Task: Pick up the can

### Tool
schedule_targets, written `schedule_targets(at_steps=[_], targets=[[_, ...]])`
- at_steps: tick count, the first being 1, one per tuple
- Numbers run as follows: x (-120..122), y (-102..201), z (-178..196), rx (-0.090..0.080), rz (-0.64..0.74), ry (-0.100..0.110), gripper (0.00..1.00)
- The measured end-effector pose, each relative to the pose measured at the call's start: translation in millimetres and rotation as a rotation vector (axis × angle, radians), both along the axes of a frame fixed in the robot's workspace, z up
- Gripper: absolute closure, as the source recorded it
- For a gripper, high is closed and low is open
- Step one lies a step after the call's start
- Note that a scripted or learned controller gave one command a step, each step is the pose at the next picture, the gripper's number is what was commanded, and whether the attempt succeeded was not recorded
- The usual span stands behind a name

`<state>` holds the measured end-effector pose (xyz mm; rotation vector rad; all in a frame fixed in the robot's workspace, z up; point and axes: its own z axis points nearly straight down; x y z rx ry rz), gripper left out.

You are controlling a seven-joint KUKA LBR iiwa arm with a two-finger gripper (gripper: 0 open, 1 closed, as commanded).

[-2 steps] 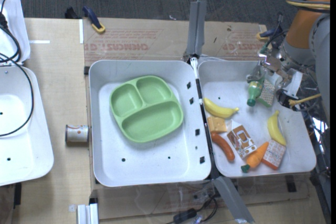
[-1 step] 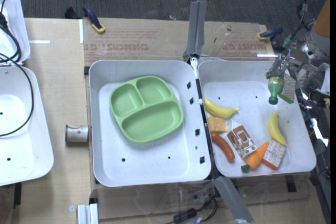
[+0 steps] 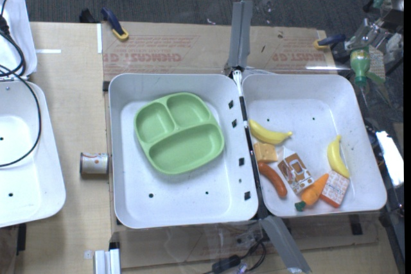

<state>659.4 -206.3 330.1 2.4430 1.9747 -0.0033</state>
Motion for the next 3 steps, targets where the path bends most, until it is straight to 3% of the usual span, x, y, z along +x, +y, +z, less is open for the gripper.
schedule_targets(at_steps=[1, 2, 3], targets=[[0, 0, 0, 0.0, 0.001, 0.001, 0.0], [-83, -1, -156, 0.002, 0.066, 0.002, 0.0], [-59, 53, -239, 0.001, -0.113, 0.0, 0.0]])
